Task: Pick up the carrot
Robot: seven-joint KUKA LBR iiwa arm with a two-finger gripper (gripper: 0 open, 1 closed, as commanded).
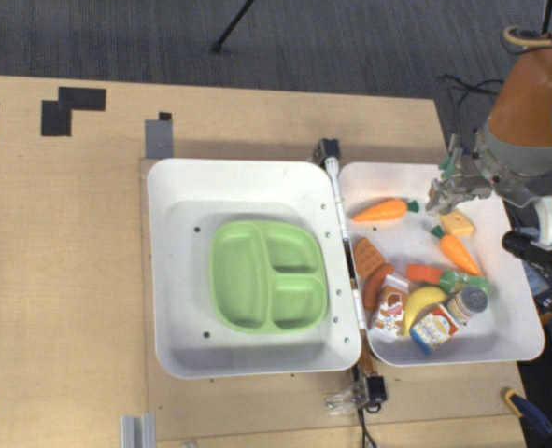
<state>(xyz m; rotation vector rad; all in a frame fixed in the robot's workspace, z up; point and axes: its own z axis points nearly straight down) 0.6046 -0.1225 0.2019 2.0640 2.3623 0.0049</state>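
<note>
Orange plastic, smooth and tapered, with a small green tuft at one end: that is the toy carrot [381,211] I am after, lying on its side in the far left part of the right white bin [528,343], its tuft pointing right toward me. My gripper [449,190] hangs over the far edge of that bin, just right of the carrot and apart from it. From this slanted view I cannot tell how my jaws stand; nothing is visibly held in them.

A second orange carrot with a green top [459,251] lies nearer, beside a pale yellow wedge of toy cheese [458,223]. Nearer still sits a crowded heap: a yellow banana [422,304], a brown waffle-like biscuit [369,255], a small carton [433,329] and a little jar [471,298]. The left white bin [177,343] holds a green divided plate [266,276].

I judge the far carrot the easier one, since it lies clear of neighbours. It looks light, hollow and stiff, so it should not deform, but its glossy rounded skin may squirt out if I pinch near the narrow tip. I would close across the thick middle, jaws crosswise to its length, pressing down low enough to catch past the widest curve.
</note>
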